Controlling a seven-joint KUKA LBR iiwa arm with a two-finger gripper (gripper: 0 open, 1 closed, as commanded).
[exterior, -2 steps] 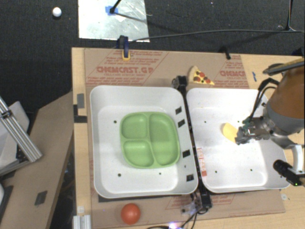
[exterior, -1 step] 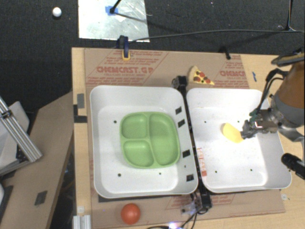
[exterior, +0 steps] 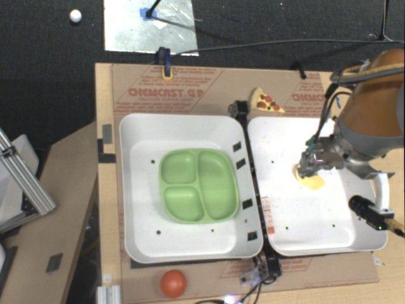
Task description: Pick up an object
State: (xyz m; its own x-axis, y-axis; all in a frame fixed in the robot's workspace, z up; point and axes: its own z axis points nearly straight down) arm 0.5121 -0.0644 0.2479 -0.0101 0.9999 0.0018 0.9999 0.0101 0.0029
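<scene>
My pincer (exterior: 311, 168) sits directly atop the yellow piece (exterior: 312, 182) in the right bin (exterior: 285, 233); whether it grips, I cannot tell.

A: What surrounds the counter (exterior: 190, 87)?
B: Dark speckled floor (exterior: 44, 68). A reflective sheet (exterior: 149, 18) lies beyond its far edge; an aluminium rail (exterior: 25, 176) stands left.

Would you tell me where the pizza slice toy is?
The pizza slice toy lies on the cardboard just behind the two bins, above the gap between them.
</scene>
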